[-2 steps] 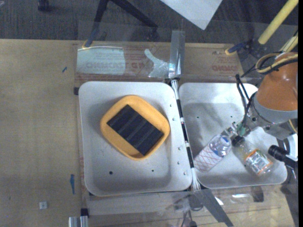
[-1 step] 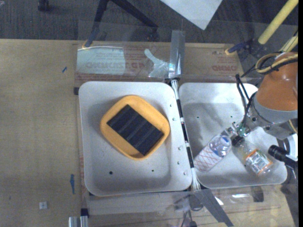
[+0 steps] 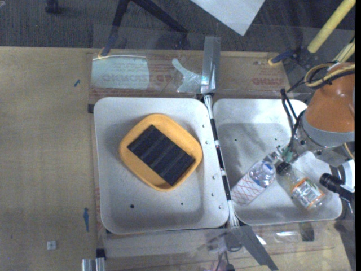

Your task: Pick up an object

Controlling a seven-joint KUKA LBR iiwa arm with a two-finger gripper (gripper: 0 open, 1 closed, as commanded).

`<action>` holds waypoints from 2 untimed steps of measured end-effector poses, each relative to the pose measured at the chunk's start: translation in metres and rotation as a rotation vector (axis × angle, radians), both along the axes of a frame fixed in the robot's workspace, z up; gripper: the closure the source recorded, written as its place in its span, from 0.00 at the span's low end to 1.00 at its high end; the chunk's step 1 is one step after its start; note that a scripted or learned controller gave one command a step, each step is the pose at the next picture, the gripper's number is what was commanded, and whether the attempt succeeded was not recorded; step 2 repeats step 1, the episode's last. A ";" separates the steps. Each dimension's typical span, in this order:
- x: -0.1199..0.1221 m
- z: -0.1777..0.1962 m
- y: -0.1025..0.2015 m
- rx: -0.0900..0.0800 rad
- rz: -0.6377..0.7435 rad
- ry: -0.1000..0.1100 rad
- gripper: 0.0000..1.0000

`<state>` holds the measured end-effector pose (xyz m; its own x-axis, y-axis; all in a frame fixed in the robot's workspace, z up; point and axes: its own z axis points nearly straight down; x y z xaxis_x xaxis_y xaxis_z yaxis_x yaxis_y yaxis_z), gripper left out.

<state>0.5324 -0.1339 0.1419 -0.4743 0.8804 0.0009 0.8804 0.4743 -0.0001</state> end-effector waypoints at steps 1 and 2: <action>0.000 0.000 0.000 0.000 0.000 0.000 0.00; 0.000 0.000 0.000 0.000 0.000 0.000 0.00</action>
